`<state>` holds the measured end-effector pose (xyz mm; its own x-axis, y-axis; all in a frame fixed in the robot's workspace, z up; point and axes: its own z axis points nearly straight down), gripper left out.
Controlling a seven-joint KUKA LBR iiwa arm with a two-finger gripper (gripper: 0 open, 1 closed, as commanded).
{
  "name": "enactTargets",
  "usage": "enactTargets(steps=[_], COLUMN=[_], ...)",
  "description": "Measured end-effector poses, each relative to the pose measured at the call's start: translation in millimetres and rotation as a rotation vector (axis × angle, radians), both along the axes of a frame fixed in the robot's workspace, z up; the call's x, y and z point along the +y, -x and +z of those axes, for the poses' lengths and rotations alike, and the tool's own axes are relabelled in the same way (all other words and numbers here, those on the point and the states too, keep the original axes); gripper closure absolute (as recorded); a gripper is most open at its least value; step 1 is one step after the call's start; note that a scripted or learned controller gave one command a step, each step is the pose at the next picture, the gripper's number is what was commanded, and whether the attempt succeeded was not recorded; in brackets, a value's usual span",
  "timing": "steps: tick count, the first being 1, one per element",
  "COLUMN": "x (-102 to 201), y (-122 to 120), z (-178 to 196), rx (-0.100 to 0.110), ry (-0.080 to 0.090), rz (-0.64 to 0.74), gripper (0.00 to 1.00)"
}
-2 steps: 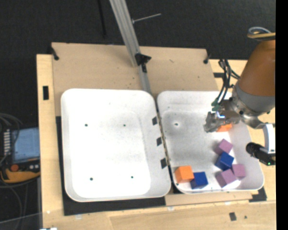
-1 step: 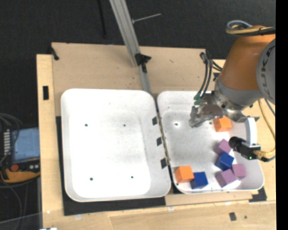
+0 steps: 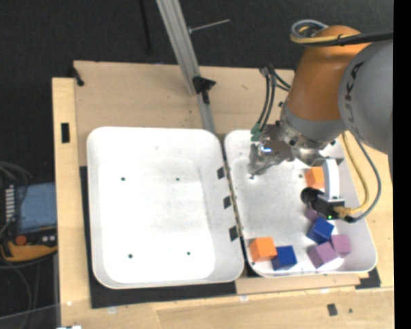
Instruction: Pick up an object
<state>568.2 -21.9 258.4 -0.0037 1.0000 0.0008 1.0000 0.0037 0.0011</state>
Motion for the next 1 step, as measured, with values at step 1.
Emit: enactTargets(steps=[1], x=[45.4], y=[-25.3], z=[-15.0], rx=[0.000], ry=[0.001], rz=[0.002], gripper=[1.00])
